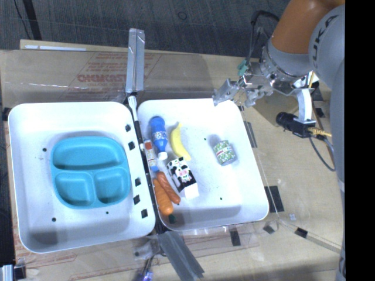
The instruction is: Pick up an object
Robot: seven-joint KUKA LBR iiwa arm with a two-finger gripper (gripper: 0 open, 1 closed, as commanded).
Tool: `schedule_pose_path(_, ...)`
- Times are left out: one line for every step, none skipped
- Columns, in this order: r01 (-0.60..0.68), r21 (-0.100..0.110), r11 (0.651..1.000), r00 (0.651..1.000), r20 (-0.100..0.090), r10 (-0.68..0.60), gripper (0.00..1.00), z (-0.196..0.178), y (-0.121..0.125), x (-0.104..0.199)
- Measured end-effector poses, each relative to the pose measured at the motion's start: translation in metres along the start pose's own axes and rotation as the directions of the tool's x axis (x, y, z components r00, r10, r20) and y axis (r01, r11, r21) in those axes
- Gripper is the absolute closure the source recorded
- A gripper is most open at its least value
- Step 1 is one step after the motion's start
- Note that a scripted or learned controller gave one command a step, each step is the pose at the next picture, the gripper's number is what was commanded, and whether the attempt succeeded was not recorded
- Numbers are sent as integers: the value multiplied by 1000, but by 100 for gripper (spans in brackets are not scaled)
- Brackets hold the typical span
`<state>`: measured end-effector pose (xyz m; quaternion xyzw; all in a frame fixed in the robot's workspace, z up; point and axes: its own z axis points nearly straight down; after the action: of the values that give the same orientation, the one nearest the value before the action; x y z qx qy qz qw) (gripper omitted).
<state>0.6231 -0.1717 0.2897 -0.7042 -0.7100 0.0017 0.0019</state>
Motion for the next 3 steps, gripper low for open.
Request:
schedule_pose_path(67,1,998,998,0,-67,0,134,-37,-38)
schedule_pose_path(107,-2,994,994,1,-107,0,198,-31,-36)
schedule_pose_path(110,-1,994,994,0,-110,100,188,-30,-36)
